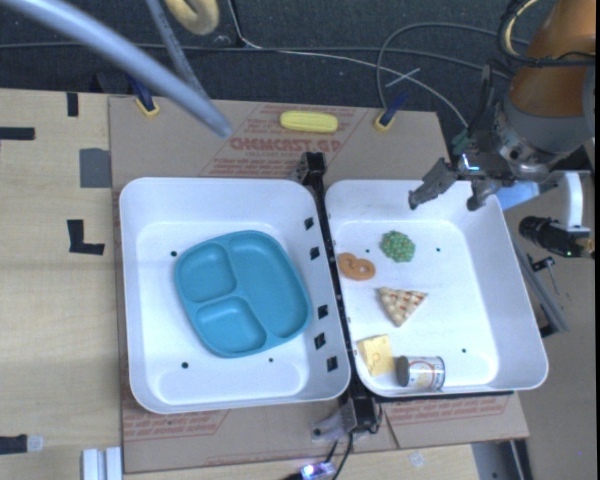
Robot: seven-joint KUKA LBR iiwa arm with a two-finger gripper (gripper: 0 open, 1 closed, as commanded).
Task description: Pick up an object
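Jaws: the gripper (448, 190) hangs over the far edge of the right bin (515, 298), its two dark fingers (427, 187) spread wide apart with nothing between them.
Arm: grey with an orange band, reaching in from the right.
Right bin: a green broccoli floret (398, 246) near the middle; an orange pretzel (356, 266) just left of it; a pizza slice (401, 304) below; a yellow cheese wedge (375, 354) and a small can (421, 372) lying on its side near the front wall, close together.
Left bin (145, 298): a blue divided plate (242, 291).
Bench (40, 298): a yellow banana (308, 122) lies on the cardboard behind the bins.
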